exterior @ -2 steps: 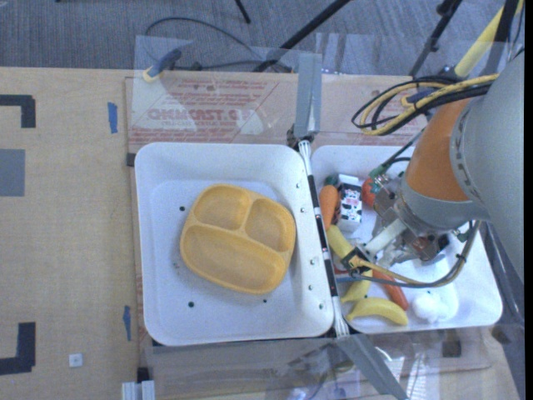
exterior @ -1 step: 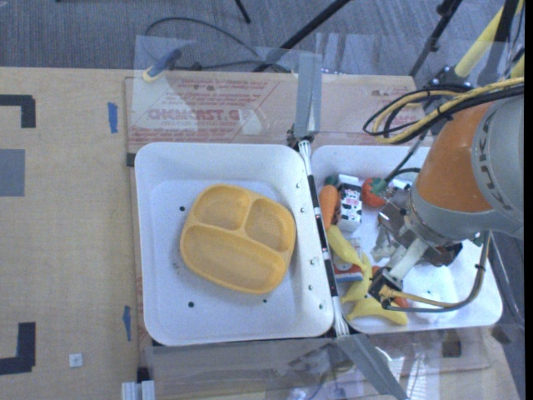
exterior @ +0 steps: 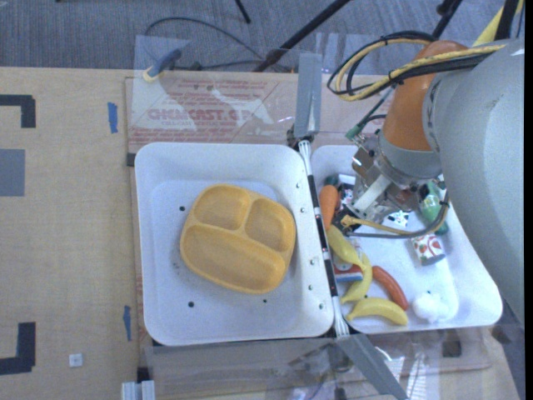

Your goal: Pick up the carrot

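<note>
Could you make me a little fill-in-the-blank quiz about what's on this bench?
1. The yellow tray has ___ compartments.
2. The tray lies in the ___ bin.
3. The carrot lies against the right bin's ___ wall.
4. The gripper hangs over the ___ bin.

Missing words: three; left; left; right

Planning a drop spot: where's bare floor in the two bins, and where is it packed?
Left bin: a bare white margin runs all round the yellow tray, widest along its near and left walls. Right bin: crowded; carrot, bananas, a red piece and the pincer fill its left side.
</note>
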